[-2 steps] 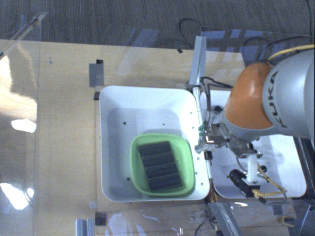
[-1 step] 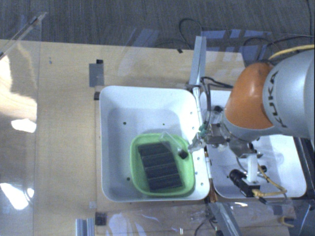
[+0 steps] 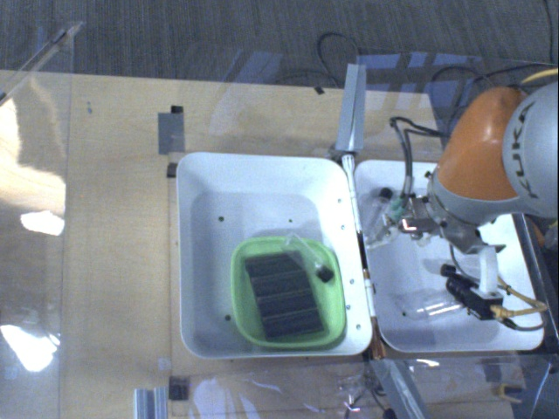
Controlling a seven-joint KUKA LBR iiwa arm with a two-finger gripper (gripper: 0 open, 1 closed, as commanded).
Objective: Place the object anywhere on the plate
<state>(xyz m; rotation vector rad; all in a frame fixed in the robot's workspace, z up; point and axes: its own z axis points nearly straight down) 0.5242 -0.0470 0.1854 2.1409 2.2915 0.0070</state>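
A green plate (image 3: pixel 246 273) with rounded corners lies in the left bin (image 3: pixel 210 208), toward its front right. On the plate rests a dark grey ribbed slab (image 3: pixel 281 296), lying flat and slightly askew. A small black piece (image 3: pixel 325 274) sits by the plate's right rim. My gripper (image 3: pixel 403 218) hangs over the right bin (image 3: pixel 393 321), near its back left part, just right of the divider between the bins. The orange and grey wrist (image 3: pixel 480 160) above it hides much of it. Nothing can be made out in its grasp.
The arm's black fitting with cables (image 3: pixel 472 297) hangs over the right bin's front right. A grey metal post (image 3: pixel 352 107) stands behind the seam between the bins. A faint clear glint (image 3: pixel 430 304) shows on the right bin's floor. Wooden bench surrounds both bins.
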